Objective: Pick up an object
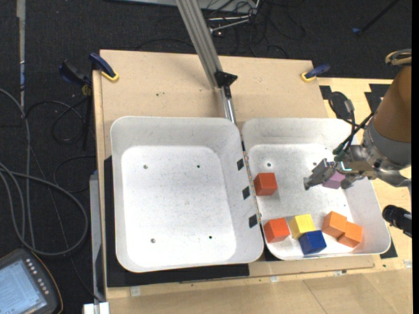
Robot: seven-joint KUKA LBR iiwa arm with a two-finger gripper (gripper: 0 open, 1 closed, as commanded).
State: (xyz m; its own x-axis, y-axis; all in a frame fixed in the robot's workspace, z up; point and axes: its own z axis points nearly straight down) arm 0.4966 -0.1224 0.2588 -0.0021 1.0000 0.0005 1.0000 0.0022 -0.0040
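My gripper (pixel 325 174) hangs low over the right bin (pixel 288 133), its dark metal fingers pointing left. I cannot tell how wide they stand. A pale purple block (pixel 334 181) sits right against the gripper's underside; whether it is between the fingers I cannot make out.

The other candidates are small, matte, hard-edged cubes. An orange-red cube (pixel 265 184) sits alone left of the gripper, near the bin's left wall. Along the front wall lies a cluster: a red-orange cube (pixel 277 229), a yellow cube (pixel 302 224) touching a blue cube (pixel 313 242), and two orange blocks (pixel 344 228) pressed together at the right.

Both bins are smooth white plastic with rounded corners, faintly speckled. The left bin (pixel 131 136) adjoins the right one. They rest on a pale fibreboard tabletop (pixel 163 77), clamped at its far corners by blue-and-yellow clamps (pixel 105 67). A slanted metal pole (pixel 200 34) crosses the far edge, ending between the bins. Black cables (pixel 39 175) trail over dark carpet to the left.
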